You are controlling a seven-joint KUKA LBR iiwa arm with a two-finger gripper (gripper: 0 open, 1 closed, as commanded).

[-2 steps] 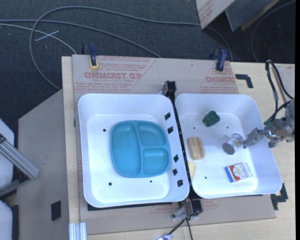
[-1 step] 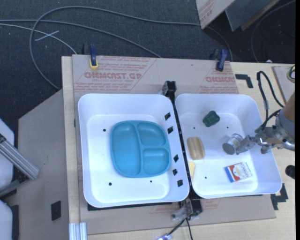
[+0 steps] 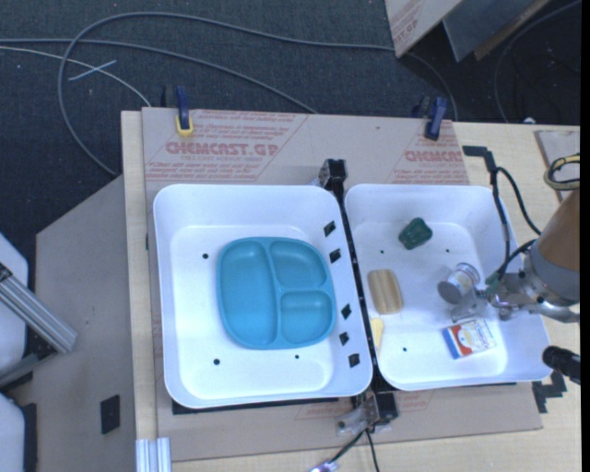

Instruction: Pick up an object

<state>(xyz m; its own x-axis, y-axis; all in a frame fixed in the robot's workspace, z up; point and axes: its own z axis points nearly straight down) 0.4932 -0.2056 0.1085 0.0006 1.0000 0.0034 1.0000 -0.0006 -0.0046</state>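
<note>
Grey arm point(image 3: 559, 267) — orange band, silvery metal gripper point(image 3: 458, 288).

This is a robotics lab or test cell, not a home. The bench point(image 3: 277, 138) is a bare board still covered in printed protective film and held down by blue clamps point(image 3: 183, 109) at its far edge. On it, two shallow white bins point(image 3: 171, 277) sit side by side, joined by black clips. Loose cables point(image 3: 101, 55) trail over the dark carpet beyond the bench's far edge, and another cable runs along the right-hand bin's outer rim. A metal framing rail point(image 3: 32, 309) stands left of the bench, and cardboard point(image 3: 415, 23) lies beyond its far right corner.
</note>
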